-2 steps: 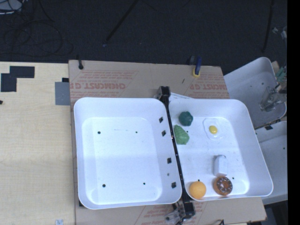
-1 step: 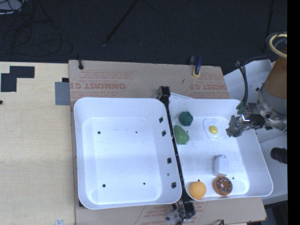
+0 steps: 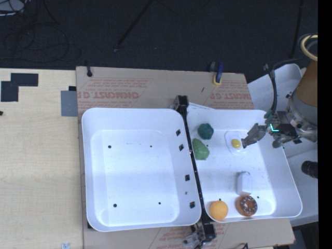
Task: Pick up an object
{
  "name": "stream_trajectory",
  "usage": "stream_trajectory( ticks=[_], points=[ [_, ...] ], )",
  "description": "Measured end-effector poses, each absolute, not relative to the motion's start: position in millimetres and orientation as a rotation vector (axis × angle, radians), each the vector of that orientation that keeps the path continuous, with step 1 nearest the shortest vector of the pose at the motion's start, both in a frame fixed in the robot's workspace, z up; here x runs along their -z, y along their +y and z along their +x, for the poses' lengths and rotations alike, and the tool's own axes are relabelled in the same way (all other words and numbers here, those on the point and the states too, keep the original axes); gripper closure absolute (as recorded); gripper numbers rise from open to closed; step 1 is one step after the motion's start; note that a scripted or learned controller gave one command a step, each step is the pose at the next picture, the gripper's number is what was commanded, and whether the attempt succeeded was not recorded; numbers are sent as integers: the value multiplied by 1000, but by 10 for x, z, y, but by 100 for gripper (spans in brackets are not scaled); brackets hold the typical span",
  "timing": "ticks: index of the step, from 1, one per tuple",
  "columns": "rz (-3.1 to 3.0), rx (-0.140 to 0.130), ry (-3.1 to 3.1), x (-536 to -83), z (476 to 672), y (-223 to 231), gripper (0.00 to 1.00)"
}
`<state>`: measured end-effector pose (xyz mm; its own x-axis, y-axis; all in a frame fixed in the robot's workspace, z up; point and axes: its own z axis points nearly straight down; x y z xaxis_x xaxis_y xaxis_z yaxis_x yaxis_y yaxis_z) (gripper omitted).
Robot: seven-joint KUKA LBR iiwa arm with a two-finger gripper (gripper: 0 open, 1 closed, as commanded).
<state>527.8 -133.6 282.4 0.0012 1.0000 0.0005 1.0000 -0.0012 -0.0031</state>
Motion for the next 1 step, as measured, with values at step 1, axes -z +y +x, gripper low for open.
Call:
stream_trajectory(
  ticks=[1],
  points=[
    [-2215,-10,-2217,-1699,5853,-1524,0]
  ],
)
